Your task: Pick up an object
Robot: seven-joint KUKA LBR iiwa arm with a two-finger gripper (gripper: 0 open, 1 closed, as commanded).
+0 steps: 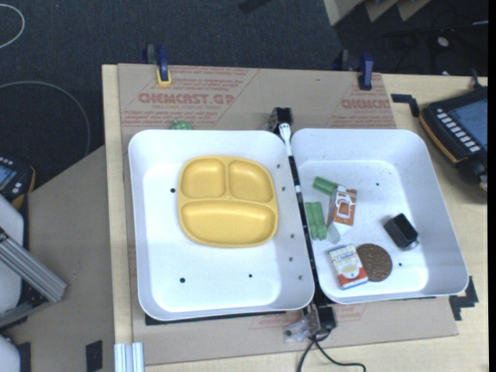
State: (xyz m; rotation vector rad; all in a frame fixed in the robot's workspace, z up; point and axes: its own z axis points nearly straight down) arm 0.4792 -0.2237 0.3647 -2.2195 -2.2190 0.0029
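Note:
A yellow three-compartment plate lies in the left white bin. The right white bin holds several small things: a green tube near its left side, a green stick below it, an orange-and-white packet, a second orange-and-white carton near the front, a brown round disc beside that carton, and a small black block to the right.
Both bins sit on a brown board held by blue clamps at the back. A black-and-yellow pendant lies at the right edge. A cable leaves the front between the bins.

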